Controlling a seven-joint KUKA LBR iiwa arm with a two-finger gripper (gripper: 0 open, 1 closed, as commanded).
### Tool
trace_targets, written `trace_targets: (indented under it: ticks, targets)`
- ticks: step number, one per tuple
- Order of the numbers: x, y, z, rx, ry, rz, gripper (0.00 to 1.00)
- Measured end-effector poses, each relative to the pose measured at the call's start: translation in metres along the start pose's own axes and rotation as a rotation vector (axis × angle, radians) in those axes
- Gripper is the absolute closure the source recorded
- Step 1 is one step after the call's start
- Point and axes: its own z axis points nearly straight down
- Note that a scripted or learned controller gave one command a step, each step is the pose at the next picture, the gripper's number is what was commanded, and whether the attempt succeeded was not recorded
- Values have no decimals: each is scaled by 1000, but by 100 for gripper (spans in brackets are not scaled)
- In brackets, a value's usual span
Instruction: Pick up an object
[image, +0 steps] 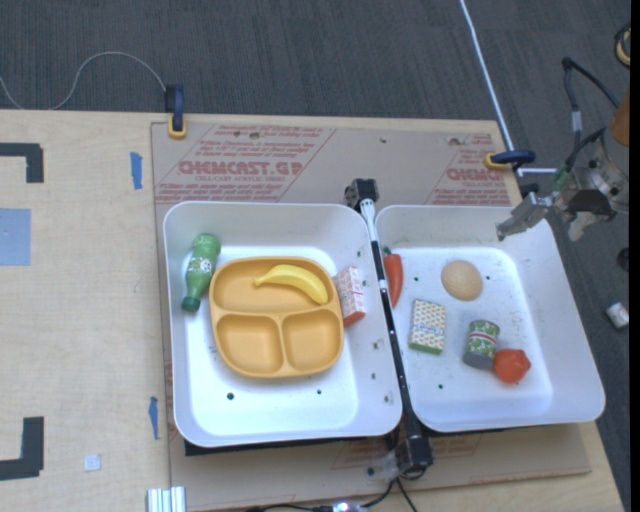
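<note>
Camera view: my hand, grip state unclear, hovers at right bin rim; tan egg smooth, oval.

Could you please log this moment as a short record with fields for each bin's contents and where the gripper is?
left bin: yellow divided plate with a banana in its top compartment; green bottle lying left of the plate; small red-and-white carton at the plate's right
right bin: orange carrot by the left wall; egg; green patterned box; small can; red item beside the can
gripper: above the right bin's far right corner, holding nothing visible
pick: not yet done
</note>
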Motion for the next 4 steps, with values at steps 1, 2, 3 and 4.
trace_targets:
  ticks: [1, 2, 3, 4]
  targets:
    - [1, -14, 140, -4, 4, -3, 0]
    - [68, -42, 151, -5, 0, 0, 0]
    - [93, -124, 150, -7, -2, 2, 0]
    - [86, -120, 137, -25, -18, 10, 100]
